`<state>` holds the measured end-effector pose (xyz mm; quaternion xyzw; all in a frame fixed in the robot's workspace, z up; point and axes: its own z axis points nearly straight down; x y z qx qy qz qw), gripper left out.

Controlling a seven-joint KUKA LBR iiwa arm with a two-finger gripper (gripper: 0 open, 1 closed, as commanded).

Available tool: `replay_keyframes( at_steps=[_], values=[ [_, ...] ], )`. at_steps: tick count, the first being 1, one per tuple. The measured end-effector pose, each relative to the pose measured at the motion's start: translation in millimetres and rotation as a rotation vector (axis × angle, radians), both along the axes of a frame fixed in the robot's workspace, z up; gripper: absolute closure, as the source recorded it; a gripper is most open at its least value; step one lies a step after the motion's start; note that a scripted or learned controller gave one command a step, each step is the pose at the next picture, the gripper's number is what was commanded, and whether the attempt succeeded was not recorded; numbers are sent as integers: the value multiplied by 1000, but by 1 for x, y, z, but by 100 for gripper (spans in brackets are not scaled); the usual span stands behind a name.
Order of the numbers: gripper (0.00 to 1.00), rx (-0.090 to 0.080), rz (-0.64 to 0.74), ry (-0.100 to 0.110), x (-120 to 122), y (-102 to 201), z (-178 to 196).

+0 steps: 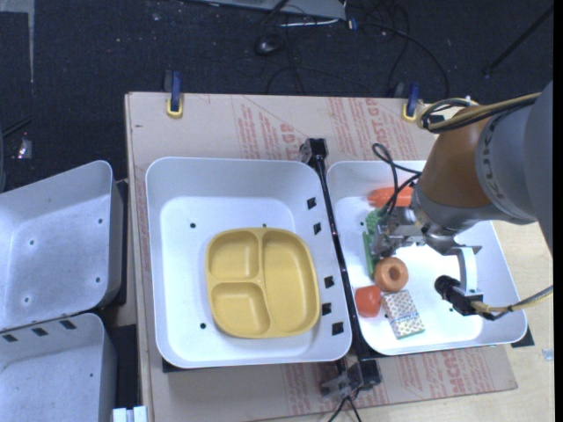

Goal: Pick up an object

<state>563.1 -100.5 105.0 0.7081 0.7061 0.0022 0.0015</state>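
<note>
The right bin [501, 262] holds several small things. An orange carrot-like piece [387, 197] lies at its far left, partly under the arm. A green item [373, 234] sits beside the divider. A brown doughnut [391, 273] rests just below the wrist, with a red tomato-like ball [368, 301] and a speckled pale block [403, 314] nearer the front. My gripper [398, 241] hangs low over the green item and the doughnut, its tips covered by the wrist.
The left bin [176, 236] carries a yellow three-part plate [262, 281]. A black divider rail [332, 236] runs between the bins. Blue and yellow clamps [175, 104] hold the board at the back. White panels [53, 236] lie off to the left.
</note>
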Motion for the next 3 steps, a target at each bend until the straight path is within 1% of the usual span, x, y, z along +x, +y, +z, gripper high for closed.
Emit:
replay_keyframes(
  at_steps=[1,2,3],
  values=[
    [100,-1,5,4,3,3,42],
    [100,-2,5,2,9,1,85],
    [100,-2,6,-1,8,3,148]
  ],
)
